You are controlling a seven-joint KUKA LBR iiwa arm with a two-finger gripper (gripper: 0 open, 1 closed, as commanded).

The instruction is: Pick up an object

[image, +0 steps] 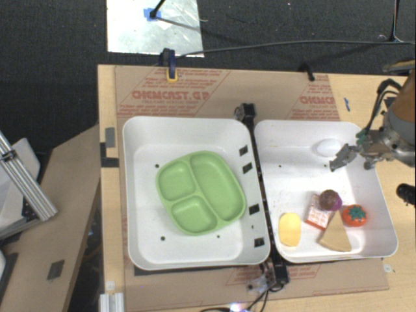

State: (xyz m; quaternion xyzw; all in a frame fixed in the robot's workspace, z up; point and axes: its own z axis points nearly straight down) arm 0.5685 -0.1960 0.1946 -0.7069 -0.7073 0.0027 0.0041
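Toys crowd the near right corner of the right bin (296, 135): a yellow lemon-like piece (290, 229), a small red-and-white box (317, 216), a dark purple ball (330, 199) resting against that box, a tan wedge (335, 238) and an orange-red tomato-like piece (354, 215). All 5 sit close together, some touching, so any of them could serve as the object to lift. A pale, whitish lump (327, 147) lies apart from them, near the bin's far right side.

The gripper (354, 156) hangs over the far right part of that bin, just beside the whitish lump and above the cluster in the picture. From it the cluster lies toward the near edge of the bench, with the purple ball and the tomato-like piece the closest members. The wedge's long side runs roughly across the bin, toward the lemon-like piece.

The 2 fingers look spread, 1 angled left toward the lump, and nothing sits between them.

The left bin (140, 174) holds a green 3-compartment tray (200, 192), well apart from the gripper. A pick there would likely need a long reach across the divider.
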